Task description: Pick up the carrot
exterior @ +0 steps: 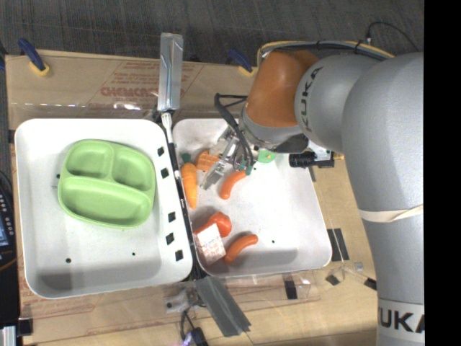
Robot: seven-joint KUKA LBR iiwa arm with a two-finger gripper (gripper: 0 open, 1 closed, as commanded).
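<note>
On the worktop, the left shallow white bin (32, 193) carries a light green plastic divided plate (108, 182). In the right shallow white bin (302, 222), the long orange carrot (189, 184) lies along the left wall, just beside the divider. Near it sit an orange-red sausage-shaped piece (231, 184), a red-and-white packet (210, 237) and another orange sausage-shaped piece (240, 246). The gripper (220, 166) hovers just right of the carrot; whether it is open cannot be told.

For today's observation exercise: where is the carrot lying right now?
The carrot lies in the right bin, against its left wall, just left of the claw.
</note>
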